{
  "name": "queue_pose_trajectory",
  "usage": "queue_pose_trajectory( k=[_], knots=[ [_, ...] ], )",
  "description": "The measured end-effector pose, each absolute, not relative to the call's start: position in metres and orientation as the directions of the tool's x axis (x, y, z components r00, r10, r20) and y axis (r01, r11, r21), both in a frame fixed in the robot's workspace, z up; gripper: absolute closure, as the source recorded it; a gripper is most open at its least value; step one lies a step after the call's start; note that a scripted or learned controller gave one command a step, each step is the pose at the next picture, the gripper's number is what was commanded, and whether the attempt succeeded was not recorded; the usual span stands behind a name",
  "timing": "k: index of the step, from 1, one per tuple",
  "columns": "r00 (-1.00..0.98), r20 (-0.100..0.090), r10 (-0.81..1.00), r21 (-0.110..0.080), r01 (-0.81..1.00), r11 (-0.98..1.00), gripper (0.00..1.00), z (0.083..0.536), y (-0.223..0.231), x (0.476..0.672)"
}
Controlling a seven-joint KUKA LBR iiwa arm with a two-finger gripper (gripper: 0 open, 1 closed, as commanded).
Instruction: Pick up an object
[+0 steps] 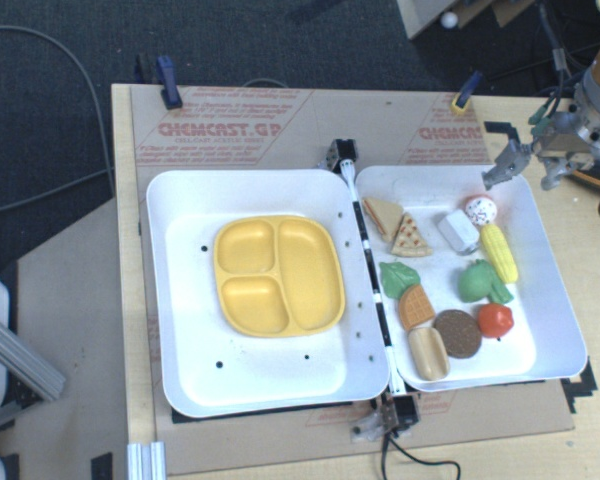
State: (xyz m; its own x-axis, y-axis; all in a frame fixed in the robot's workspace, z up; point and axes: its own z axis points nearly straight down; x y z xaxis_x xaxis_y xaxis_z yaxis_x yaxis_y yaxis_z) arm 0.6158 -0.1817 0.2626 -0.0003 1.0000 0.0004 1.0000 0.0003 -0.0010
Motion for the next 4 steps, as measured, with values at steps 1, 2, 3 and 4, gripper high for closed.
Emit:
queue_pose_trajectory(
  k=[1, 2, 3, 4],
  knots=[
    [0.0, 0.0, 1.0, -0.002, 1.0, 0.0, 0.0, 0.147, -0.224, 0.598],
    [-0.001, 0.003, 1.0, -0.003, 1.0, 0.001, 0.0, 0.084, -0.212, 0.578],
    [0.0, 0.001, 1.0, 0.001, 1.0, 0.0, 1.0, 0.095, -0.213, 0.579],
    [-0.001, 0.0, 1.0, 0.002, 1.0, 0.001, 1.0, 0.085, -0.144, 0.62]
  ],
)
